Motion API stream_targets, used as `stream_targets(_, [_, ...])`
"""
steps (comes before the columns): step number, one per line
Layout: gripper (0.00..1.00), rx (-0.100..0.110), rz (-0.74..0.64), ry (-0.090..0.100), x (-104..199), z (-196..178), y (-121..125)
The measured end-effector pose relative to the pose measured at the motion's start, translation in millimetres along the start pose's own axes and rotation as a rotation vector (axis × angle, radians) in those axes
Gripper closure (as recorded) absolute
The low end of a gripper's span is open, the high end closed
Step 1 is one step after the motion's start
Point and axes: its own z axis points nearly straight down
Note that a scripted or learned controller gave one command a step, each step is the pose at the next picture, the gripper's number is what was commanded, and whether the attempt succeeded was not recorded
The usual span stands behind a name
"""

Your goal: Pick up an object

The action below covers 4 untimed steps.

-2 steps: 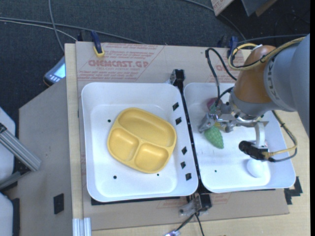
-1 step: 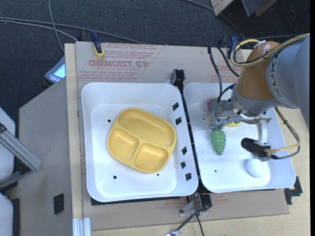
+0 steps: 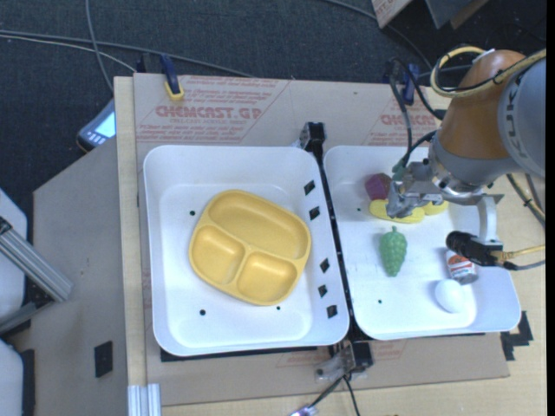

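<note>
While most of the bench is plain, the brown cardboard sheet (image 3: pixel 260 107) under the bins has red print that reads something like "CHEMCAST GP", once behind the left white bin (image 3: pixel 165 258) and partly again behind the right white bin (image 3: pixel 494 315). The left bin holds a yellow plastic divided plate (image 3: pixel 250 245), with bare white floor all around it. Taking the green bumpy grape-bunch toy (image 3: pixel 393 251) in the right bin as the landmark: it sits about mid-bin with open floor toward the front edge and toward the wall shared by the two bins. The two-finger gripper (image 3: pixel 401 201) is just behind it, low over a flat yellow thing (image 3: pixel 408 211), with a small dark-pink object (image 3: pixel 376 185) beside that. Can't tell how the gripper's set from this angle, and nothing's visibly held. Right of the grapes are a small labelled jar (image 3: pixel 462 267) and a white egg-shaped object (image 3: pixel 450 295), close to the bin's right rim.
</note>
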Motion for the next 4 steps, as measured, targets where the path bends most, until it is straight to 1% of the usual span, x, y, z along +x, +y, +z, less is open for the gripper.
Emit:
stream_targets(1, [1.0,0.001,-0.003,0.001,4,-49,-7])
stream_targets(2, [1.0,0.002,-0.002,0.001,4,-59,-6])
stream_targets(3, [1.0,0.004,-0.007,0.003,57,-72,-11])
stream_targets(4, [1.0,0.009,-0.006,0.003,102,-66,-19])
